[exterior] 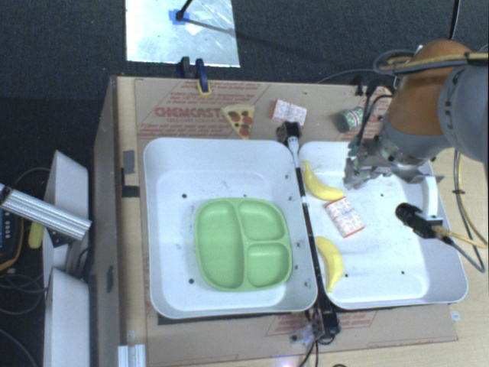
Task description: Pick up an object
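Right bin [443, 281], your stock: upper banana [321, 187], red-and-white packet [345, 217], lower banana [330, 260]. Gripper [357, 176] hovers just right of the upper banana (long axis slanting down-right). Its grip state cannot be told.

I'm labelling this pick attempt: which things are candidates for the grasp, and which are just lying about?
For the job: gripper; upper banana; small box; lower banana; right bin.

Lying about: green tray; pizza slice; card; blue clamp.

Gripper [356, 176] over right bin [435, 281], near banana [321, 187].
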Controlling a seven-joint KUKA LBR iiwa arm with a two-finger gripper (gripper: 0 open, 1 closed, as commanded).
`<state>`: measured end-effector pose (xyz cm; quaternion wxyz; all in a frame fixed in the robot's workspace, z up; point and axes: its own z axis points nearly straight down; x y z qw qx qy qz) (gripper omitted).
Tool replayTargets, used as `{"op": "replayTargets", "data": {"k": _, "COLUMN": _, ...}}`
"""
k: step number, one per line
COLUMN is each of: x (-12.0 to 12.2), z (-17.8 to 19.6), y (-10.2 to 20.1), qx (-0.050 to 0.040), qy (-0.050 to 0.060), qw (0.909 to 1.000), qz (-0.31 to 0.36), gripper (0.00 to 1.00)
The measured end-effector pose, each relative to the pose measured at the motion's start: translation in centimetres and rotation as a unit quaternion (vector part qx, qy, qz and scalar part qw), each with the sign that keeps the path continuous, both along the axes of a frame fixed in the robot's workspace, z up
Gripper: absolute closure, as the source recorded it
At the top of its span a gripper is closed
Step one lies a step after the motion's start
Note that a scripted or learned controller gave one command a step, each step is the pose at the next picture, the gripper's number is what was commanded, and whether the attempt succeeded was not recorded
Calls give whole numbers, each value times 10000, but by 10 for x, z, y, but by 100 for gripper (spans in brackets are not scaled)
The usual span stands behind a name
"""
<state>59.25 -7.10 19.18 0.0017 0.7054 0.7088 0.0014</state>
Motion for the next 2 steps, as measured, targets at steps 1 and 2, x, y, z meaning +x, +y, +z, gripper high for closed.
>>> {"op": "replayTargets", "data": {"k": 1, "x": 0, "z": -1, "y": 0, "qx": 2, "qy": 9, "qw": 10000, "qz": -3, "gripper": 0}}
{"op": "replayTargets", "data": {"k": 2, "x": 6, "z": -108, "y": -17, "qx": 2, "qy": 16, "qw": 10000, "qz": -20, "gripper": 0}}
